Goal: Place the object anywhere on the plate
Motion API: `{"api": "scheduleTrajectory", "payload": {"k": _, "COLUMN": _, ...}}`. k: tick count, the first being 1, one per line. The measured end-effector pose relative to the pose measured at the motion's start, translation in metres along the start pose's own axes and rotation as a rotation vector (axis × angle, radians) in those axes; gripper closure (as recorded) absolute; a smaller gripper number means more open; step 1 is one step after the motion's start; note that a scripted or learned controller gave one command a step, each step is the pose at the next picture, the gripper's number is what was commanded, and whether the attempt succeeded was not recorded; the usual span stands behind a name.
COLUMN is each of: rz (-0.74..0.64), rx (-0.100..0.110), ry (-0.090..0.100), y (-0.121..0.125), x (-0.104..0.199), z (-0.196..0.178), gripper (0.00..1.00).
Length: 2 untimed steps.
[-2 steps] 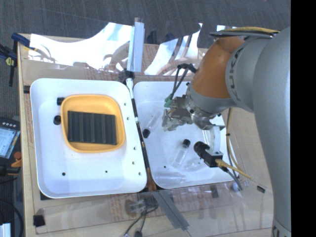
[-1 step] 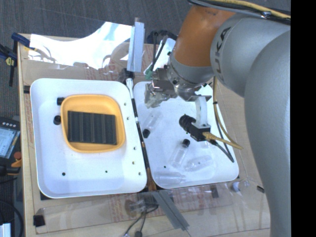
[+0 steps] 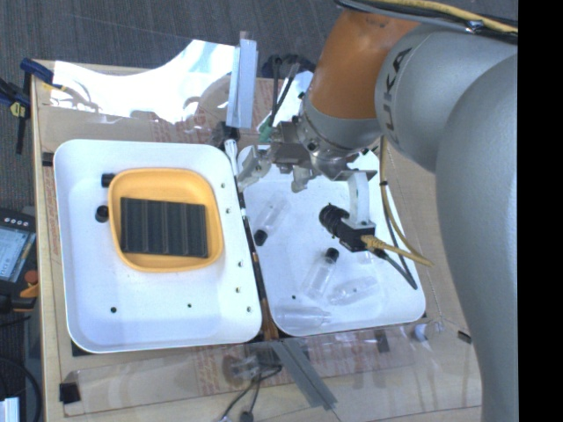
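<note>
The pincer (image 3: 295, 161) hangs over the right bin (image 3: 400, 301); whether it is apart or together, I cannot tell. A clear vial (image 3: 319, 273), likely the object, lies in the bin nearer the camera. The yellow plate (image 3: 167, 180) sits well to the pincer's left, so picking up and placing both appear still to do.

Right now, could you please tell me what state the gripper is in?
Gripper: cannot be told; it sits over the right bin, and nothing is seen held in it.
</note>
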<state>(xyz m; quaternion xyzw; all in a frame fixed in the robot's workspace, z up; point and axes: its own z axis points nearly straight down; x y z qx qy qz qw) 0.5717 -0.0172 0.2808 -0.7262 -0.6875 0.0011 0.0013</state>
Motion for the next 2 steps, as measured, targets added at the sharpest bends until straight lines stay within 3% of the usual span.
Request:
{"api": "scheduleTrajectory", "payload": {"k": 1, "rz": -0.041, "rx": 0.004, "ry": -0.001, "y": 0.034, "x": 0.033, "z": 0.092, "gripper": 0.0}}
{"api": "scheduleTrajectory", "payload": {"k": 2, "rz": -0.055, "rx": -0.001, "ry": 0.0, "y": 0.03, "x": 0.043, "z": 0.064, "gripper": 0.0}}
